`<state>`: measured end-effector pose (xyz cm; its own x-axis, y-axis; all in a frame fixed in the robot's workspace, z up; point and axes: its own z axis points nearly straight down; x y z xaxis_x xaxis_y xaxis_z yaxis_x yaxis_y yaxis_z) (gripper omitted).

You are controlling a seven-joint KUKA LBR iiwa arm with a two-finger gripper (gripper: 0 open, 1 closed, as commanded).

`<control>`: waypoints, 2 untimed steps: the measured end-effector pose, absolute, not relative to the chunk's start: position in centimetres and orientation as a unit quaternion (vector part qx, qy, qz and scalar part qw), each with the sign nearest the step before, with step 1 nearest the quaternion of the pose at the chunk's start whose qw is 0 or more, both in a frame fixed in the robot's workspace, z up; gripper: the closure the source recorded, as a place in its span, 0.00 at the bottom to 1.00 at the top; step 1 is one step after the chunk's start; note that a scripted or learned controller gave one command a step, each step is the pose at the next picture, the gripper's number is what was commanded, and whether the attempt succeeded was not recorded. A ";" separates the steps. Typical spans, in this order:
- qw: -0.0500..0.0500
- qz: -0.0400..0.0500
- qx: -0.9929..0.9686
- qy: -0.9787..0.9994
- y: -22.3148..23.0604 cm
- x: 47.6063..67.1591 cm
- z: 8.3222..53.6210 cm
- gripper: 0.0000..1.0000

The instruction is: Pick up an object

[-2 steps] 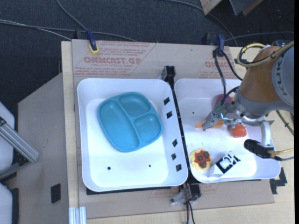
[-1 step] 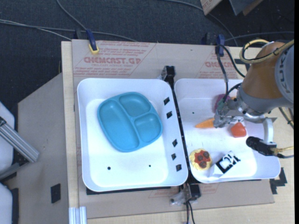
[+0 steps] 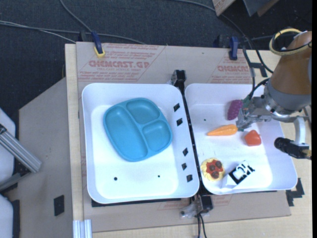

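Lying beside the pincer (image 3: 243, 125), whose grip state I cannot tell, an orange tapered carrot (image 3: 222, 130).

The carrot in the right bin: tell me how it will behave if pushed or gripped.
The carrot is a smooth tapered cone lying flat, so a push would likely roll or pivot it. It looks like stiff, light toy plastic, probably slippery. The claw sits at its thick end.

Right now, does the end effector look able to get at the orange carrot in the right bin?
Probably yes. The end effector hangs right at the thick end of the carrot, and nothing lies on it; the purple piece and red piece sit apart.
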<state>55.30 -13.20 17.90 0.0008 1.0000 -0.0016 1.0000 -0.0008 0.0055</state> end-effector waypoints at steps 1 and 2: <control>0.003 0.002 0.706 0.708 -12.7 55.8 22.5 1.00; 0.003 0.002 0.706 0.708 -12.7 55.9 26.9 1.00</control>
<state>55.94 -12.67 26.88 -0.0021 1.0000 -0.0011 1.0000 0.0021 0.0063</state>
